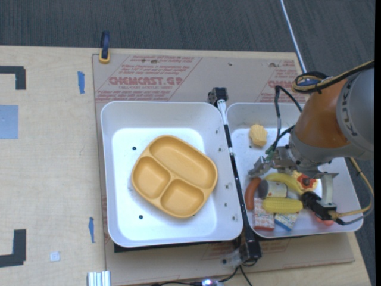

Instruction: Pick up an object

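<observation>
From the overhead camera, two shallow white bins sit side by side on a brown board laid over the bench. The left bin (113, 159) holds a yellow-orange divided plate (174, 176) with three compartments, lying flat and turned at a slant. The right bin (241, 119) holds a clutter of toy food. A small pale yellow lumpy piece (258, 134) lies by itself near the bin's far side. Lower down, a yellow banana (284, 180) lies across the pile, with a yellow corn cob (281, 205) just below it and nearly parallel. A reddish-orange sausage-shaped piece (252, 190) lies at the left of the pile, against the bin's inner wall. Two small printed cartons (274, 219) rest at the near edge; their print is too small to read.

The grey arm with its orange band (321, 124) comes in from the right and hangs over the right bin. The gripper (271, 161) is low over the pile, just above the banana's left end. I cannot tell how its jaws stand, nor whether anything lies between them.

The board (149, 76) bears red print, reversed and partly legible as "CHEMCAST GP". Blue tape marks (81, 82) and a clamp (105, 46) sit at the board's far left corner.
</observation>
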`<state>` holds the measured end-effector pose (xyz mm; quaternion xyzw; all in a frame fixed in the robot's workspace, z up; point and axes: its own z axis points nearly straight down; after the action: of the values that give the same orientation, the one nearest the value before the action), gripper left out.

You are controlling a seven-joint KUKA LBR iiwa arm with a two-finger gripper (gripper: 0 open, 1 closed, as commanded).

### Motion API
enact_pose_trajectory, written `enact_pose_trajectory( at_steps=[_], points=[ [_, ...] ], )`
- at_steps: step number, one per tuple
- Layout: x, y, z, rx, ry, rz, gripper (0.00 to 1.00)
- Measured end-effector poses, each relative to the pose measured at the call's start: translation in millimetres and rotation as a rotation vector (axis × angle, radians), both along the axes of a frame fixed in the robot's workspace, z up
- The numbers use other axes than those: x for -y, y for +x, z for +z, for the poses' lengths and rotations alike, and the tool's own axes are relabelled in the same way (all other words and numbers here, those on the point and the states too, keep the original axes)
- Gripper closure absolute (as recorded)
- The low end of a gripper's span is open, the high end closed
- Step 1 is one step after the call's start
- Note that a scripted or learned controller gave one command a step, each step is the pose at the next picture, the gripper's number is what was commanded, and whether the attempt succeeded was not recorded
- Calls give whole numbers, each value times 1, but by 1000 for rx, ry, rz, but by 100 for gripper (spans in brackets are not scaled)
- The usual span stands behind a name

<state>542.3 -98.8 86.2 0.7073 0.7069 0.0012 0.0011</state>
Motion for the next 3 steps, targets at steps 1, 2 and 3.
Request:
enact_pose_trajectory(
  at_steps=[1, 2, 3],
  points=[
    [-6, -33, 0, 1, 0, 1, 0],
    [-5, -61, 0, 3, -1, 0, 0],
    [-5, -59, 11, 9, -2, -1, 100]
  ],
)
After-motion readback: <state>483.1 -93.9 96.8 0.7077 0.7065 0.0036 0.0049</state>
